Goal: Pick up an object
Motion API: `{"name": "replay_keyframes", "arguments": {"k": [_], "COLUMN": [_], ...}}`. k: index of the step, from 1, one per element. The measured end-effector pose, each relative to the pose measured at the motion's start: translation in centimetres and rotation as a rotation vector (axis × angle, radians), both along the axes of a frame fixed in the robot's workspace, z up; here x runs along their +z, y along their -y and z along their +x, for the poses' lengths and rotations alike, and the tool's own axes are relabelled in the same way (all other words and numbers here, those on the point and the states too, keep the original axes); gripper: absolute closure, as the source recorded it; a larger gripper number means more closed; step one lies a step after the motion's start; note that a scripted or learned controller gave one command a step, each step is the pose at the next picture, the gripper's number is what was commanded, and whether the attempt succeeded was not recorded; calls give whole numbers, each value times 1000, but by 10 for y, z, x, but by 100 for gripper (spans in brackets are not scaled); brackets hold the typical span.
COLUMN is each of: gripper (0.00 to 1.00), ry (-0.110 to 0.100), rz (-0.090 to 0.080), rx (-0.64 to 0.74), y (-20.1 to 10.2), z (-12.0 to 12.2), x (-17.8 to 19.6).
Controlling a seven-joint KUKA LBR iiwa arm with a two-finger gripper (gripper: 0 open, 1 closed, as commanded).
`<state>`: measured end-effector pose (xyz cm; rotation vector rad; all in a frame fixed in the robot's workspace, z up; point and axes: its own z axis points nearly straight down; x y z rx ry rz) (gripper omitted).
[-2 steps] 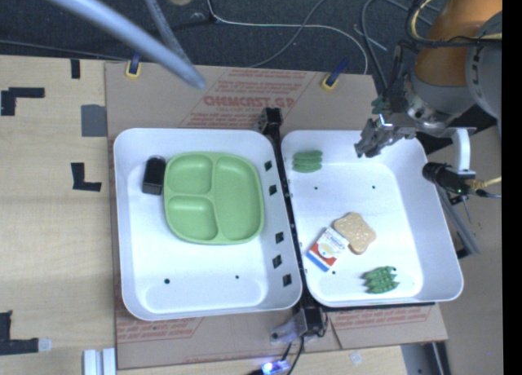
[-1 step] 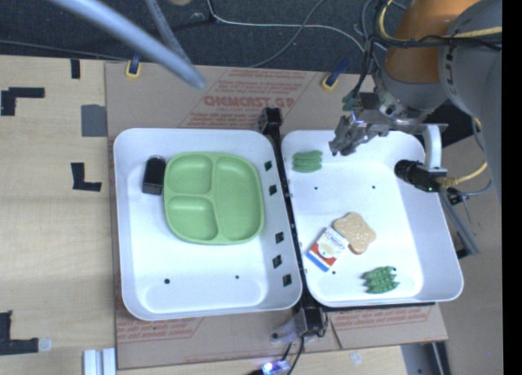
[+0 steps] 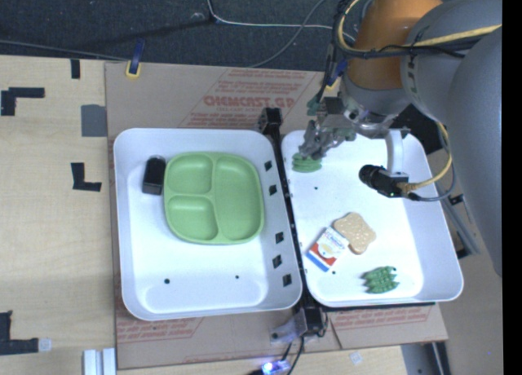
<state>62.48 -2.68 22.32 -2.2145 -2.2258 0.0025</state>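
The right bin (image 3: 424, 202) holds several small objects. A small green round piece (image 3: 306, 164) lies at its back left corner. A tan slice of toy bread (image 3: 356, 232) sits near the middle, with a red, white and blue packet (image 3: 325, 251) beside it. A dark green leafy piece (image 3: 380, 279) lies near the front. My gripper (image 3: 316, 150) hangs low over the back left corner, its tip right at the green round piece and partly covering it from above. Whether the piece is gripped or just lying under the tip cannot be made out.
The left bin (image 3: 130, 227) holds a light green divided plate (image 3: 214, 198) and a small black block (image 3: 153, 175) at the plate's left. The black-clipped wall between the bins (image 3: 281, 202) runs close to the gripper's left. Cables (image 3: 408, 182) hang off the wrist over the right bin.
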Motion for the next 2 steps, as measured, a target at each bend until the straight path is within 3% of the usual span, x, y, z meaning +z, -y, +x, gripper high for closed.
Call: {"name": "replay_keyframes", "arguments": {"k": [2], "gripper": [100], "ry": [0], "rz": [0], "rx": [0], "y": [-95], "z": [4], "x": [-5]}}
